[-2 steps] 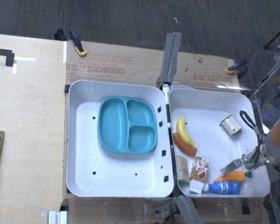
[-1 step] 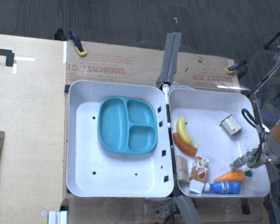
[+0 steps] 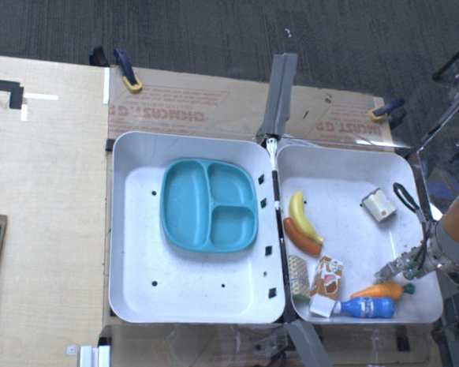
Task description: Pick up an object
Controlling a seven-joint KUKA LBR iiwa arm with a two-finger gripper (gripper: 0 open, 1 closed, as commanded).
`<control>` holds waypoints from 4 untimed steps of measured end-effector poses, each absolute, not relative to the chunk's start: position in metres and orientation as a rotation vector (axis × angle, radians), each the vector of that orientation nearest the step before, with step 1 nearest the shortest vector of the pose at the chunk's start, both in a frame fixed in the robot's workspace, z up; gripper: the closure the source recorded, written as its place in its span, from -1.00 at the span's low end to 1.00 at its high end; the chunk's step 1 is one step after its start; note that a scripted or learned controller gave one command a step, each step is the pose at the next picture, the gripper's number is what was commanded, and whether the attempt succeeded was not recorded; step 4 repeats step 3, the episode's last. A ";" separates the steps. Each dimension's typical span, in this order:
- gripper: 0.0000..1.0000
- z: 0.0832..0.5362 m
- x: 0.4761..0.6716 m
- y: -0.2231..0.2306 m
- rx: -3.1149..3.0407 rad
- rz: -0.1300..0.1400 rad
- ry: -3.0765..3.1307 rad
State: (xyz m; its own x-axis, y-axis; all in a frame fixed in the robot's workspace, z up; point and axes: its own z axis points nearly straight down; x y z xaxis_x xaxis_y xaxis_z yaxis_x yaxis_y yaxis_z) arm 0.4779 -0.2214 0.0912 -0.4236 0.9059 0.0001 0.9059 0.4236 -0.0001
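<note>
Carrot (image 3: 378, 291) lies just below your claw (image 3: 393, 268); its spread I cannot tell. Drop squarely over it.

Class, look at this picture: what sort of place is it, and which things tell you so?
Probably a robotics lab bench: two white bins clamped onto board, toy food like a banana, and a gripper reaching in.

One fixed camera looks down at a slant on the bench (image 3: 46, 204) and both white bins (image 3: 123, 234), from moderately far.
</note>
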 end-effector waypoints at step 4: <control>1.00 0.109 0.479 -0.220 -1.688 -0.003 -2.650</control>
